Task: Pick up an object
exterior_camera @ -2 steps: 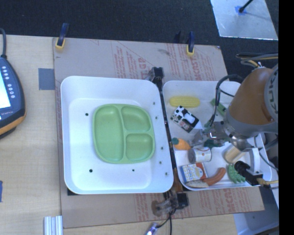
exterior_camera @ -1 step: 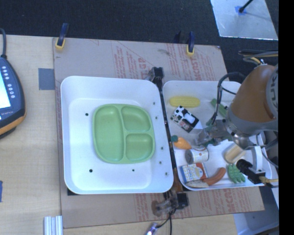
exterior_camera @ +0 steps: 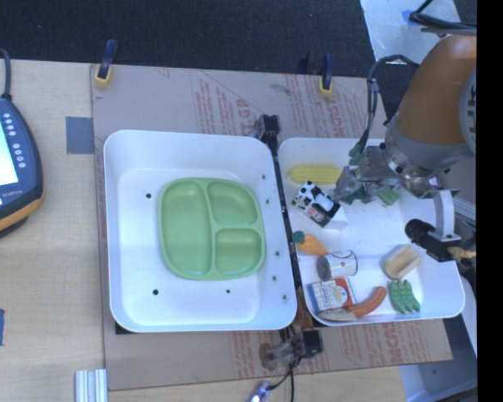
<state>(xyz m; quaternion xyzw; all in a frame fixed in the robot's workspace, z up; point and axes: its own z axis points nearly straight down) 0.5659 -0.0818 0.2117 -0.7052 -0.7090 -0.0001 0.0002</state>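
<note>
The gripper (exterior_camera: 362,182) hangs low, its state impossible to tell; just left, the small cow toy (exterior_camera: 315,203) looks light, rigid, best pinched across its body.

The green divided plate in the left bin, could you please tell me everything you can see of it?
The green divided plate is a pale green, rounded-rectangle tray that looks like matte plastic. Raised ridges split it into three compartments: one long one on the left, two smaller ones on the right. It lies flat and upright near the middle of the left white bin, slightly rotated, touching the bin floor alone.
</note>
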